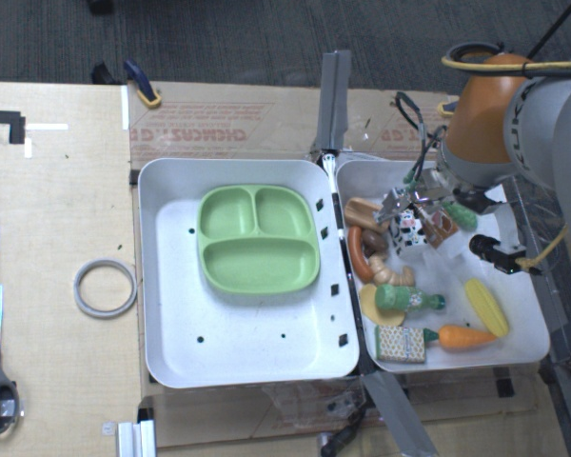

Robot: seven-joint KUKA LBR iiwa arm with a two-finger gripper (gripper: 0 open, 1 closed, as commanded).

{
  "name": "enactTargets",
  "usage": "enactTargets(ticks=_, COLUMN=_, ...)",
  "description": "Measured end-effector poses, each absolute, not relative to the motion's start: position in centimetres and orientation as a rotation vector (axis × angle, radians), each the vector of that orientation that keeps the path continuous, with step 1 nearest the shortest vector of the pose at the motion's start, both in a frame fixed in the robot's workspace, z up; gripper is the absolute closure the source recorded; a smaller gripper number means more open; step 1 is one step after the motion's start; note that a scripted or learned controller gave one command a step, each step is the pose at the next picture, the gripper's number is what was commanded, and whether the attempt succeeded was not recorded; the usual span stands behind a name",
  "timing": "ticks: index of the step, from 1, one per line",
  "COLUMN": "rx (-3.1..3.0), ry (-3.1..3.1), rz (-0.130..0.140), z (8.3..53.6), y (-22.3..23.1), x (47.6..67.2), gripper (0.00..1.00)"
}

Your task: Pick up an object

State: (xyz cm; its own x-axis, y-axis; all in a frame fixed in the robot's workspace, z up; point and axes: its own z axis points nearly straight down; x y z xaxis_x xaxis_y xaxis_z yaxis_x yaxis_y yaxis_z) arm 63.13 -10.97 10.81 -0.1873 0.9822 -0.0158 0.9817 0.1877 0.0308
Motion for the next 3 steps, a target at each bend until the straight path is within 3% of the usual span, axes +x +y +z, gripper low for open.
enactTargets(ticks=1, rx=1.986, ry=2.388, rz=0.02, z=11.9, y=-11.3, x=63.2, gripper=1.0)
enactTargets(ticks=2, rx=2.042, ry=2.387, rz=-0.002, z=22.2, y=-5.5, x=63.6, gripper=1.0)
enactTargets(ticks=3, rx=1.869, ry=2.525, rz=-0.003, z=31.8, y=-4.5, x=55.0, gripper=1.0)
